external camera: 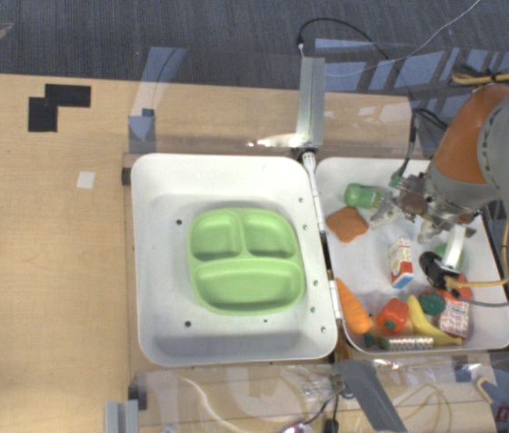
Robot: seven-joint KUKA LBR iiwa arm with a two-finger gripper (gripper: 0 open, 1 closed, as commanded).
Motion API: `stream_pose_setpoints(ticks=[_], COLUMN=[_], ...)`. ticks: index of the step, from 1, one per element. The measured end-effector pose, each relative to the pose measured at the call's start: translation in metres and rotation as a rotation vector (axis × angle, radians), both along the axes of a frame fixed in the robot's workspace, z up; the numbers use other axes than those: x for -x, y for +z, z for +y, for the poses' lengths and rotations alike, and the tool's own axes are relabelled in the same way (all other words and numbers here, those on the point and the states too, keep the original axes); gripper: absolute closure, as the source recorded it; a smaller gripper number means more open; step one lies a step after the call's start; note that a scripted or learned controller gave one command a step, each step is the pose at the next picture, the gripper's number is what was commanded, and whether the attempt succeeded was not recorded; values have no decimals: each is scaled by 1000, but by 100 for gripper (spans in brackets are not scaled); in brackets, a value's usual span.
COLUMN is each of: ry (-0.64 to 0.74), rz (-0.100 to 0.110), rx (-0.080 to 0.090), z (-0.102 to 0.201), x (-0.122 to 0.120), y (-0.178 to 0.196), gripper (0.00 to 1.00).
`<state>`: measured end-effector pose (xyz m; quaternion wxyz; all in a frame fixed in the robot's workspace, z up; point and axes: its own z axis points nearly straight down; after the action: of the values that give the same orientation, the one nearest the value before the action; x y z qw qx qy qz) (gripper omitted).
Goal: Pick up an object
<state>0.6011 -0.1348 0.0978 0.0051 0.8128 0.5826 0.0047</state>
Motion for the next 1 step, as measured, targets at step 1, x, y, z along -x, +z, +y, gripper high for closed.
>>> stream_pose_setpoints(ticks=[1], ry=[33], rz=[-2], rx=[-7], z=[-19], x=[50], y=[-8], gripper=[0])
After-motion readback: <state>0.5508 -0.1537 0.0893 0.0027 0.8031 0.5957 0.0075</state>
